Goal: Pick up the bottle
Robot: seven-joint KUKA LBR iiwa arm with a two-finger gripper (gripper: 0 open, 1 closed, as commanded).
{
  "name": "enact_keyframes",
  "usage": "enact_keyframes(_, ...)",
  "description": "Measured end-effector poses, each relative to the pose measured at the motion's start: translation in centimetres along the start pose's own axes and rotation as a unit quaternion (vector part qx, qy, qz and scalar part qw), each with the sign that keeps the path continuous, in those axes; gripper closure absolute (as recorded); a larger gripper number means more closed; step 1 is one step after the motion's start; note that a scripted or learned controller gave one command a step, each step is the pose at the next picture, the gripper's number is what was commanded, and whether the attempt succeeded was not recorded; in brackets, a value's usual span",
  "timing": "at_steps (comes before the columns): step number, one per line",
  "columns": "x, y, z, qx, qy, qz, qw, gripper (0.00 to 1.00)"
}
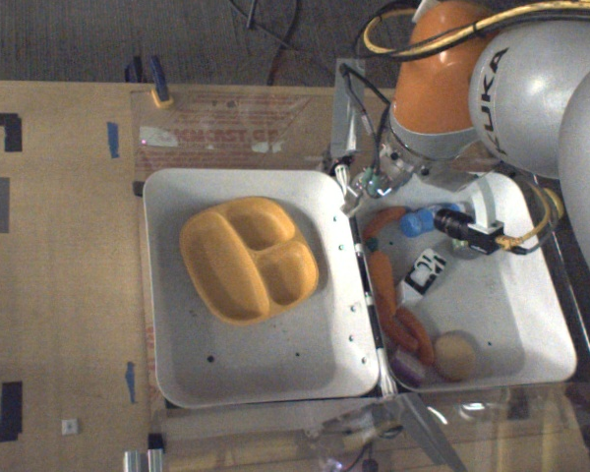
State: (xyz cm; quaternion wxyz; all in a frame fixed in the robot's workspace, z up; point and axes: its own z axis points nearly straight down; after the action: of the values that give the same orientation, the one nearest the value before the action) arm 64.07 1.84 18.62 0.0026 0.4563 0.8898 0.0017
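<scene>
Can't really tell what the gripper (359, 187) is doing, it's hanging over the right bin's (531, 332) far-left corner. The bottle (418, 223) lies just right of it, blue cap showing.

Robotics lab or test cell, not a home: plywood bench (59, 264) marked with black tape corners (2, 131) and blue tape strips (112, 140), two white bins (177, 362) fixed side by side, loose cables (261, 3) on the dark carpet floor (98, 18) behind, and an industrial KUKA arm (511, 77) with exposed yellow wiring (531, 13) over the bench
</scene>
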Motion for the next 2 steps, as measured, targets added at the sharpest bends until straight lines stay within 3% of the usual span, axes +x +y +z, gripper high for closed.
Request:
enact_keyframes(1,-9.7,-7.3,-6.7,0.000,-0.001,-0.021,0.9998,1.00)
enact_keyframes(2,-1.2,-16.9,-2.9,0.001,0.001,-0.201,0.9796,1.00)
